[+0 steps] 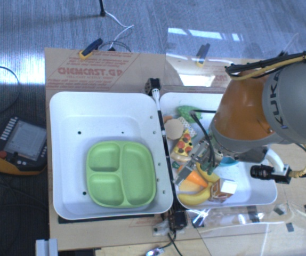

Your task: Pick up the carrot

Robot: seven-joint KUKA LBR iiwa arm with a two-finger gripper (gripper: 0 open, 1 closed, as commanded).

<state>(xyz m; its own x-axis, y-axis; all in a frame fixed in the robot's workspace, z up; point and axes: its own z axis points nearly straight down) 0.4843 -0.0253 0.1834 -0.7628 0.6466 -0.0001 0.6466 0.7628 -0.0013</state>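
Blue-grey carpet surrounds your bench, where the gripper (202,158) hangs low over the middle of the right bin (259,196), its state hidden under cables and the grey and orange arm (249,113). Just below it you have the carrot (193,179), lying against the banana (196,195) near that bin's front left corner, with a pizza slice (183,145) toward the left wall. Your left bin (67,121) holds a green divided plate (121,173) toward its front edge.
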